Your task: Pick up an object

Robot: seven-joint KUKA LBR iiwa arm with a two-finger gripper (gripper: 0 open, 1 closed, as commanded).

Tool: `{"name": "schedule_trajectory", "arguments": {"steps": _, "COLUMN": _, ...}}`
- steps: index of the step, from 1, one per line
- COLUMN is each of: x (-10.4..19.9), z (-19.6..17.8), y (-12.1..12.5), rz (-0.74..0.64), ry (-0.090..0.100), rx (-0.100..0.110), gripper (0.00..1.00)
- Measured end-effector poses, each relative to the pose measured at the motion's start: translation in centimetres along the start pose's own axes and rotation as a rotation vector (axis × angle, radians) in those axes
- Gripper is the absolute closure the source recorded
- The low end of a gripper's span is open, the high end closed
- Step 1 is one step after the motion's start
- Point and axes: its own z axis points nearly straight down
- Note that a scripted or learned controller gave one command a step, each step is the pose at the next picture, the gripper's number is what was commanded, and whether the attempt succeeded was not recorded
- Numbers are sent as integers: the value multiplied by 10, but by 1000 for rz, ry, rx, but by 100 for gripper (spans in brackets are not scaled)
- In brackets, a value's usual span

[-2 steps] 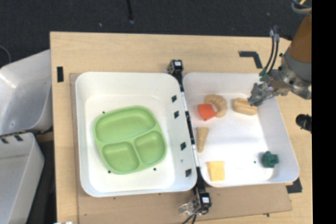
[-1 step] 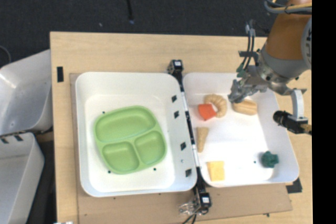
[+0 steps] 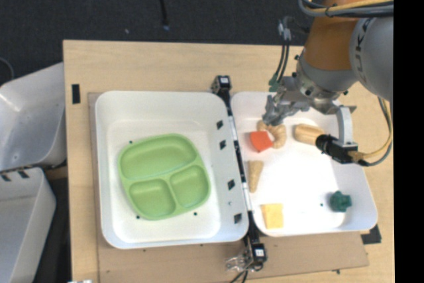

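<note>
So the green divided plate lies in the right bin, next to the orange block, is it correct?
Not quite. The camera view shows the green divided plate in the left bin; the orange block lies in the right bin.

The arm (image 3: 344,30) reaches in from the right, wrist angled downward.

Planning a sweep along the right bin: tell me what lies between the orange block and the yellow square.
In the camera view, a tan cone-shaped piece lies between the orange block and the yellow square.
</note>
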Motion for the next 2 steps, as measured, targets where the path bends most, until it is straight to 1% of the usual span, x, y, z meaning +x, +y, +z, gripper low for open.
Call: {"name": "schedule_trajectory", "arguments": {"steps": 2, "x": 106, "z": -6, "y": 16, "rz": 1, "ry": -1, "rx": 0, "gripper": 100}}
